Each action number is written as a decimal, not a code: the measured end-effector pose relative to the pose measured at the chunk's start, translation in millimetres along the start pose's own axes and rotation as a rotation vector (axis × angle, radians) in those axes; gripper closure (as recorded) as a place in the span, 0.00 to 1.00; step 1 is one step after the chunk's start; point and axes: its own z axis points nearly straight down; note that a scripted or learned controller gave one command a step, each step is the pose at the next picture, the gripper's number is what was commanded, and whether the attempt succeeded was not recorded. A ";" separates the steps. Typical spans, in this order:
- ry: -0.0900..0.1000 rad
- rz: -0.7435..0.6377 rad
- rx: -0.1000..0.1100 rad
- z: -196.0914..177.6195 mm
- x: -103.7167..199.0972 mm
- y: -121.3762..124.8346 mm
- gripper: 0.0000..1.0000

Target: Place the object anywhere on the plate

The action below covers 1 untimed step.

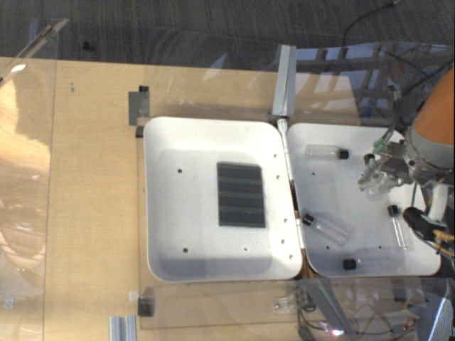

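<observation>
Camera view: ridged dark rectangular plate (241,195) in glossy white bin (163,190).

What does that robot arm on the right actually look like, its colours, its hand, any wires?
The arm is grey with a rounded orange band above the wrist. Its hand is a small cluster of silvery metal parts with a speck of green. Thin dark cables loop above and behind it.
</observation>
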 end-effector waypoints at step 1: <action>0.000 -0.032 0.003 89.4 70.7 47.9 1.00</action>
